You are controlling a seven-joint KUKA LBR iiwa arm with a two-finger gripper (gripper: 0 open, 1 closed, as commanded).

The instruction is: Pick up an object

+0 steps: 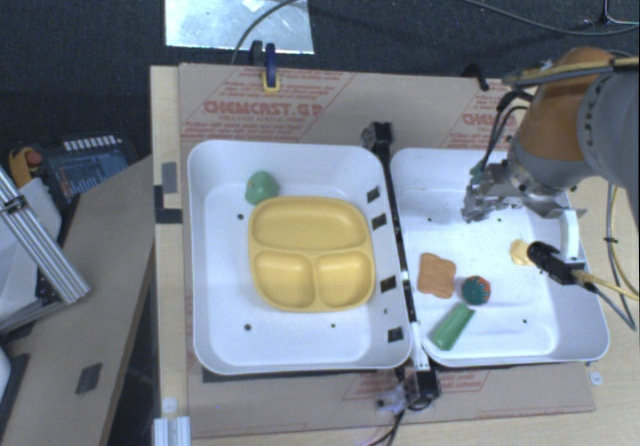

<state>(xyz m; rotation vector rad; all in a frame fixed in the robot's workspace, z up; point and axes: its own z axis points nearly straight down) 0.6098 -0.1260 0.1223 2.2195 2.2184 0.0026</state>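
Observation:
In the right bin [500, 344] lie an orange flat piece [436, 275], a small ball coloured red and green [475, 289], a green cylinder [451, 326] and a small yellow piece [520, 253] near the right wall. My gripper [486, 200] hangs over the upper part of the right bin, above and to the right of the orange piece. Nothing shows between its fingers. The left bin [215, 264] holds a yellow divided tray [310, 252] and a green round object [262, 187] just above the tray's top left corner.
A black divider [392, 234] runs between the two bins. Cables [590, 279] trail along the right bin's right rim. The bins rest on a cardboard sheet [300, 99]. A grey bench with equipment [60, 184] stands at the left.

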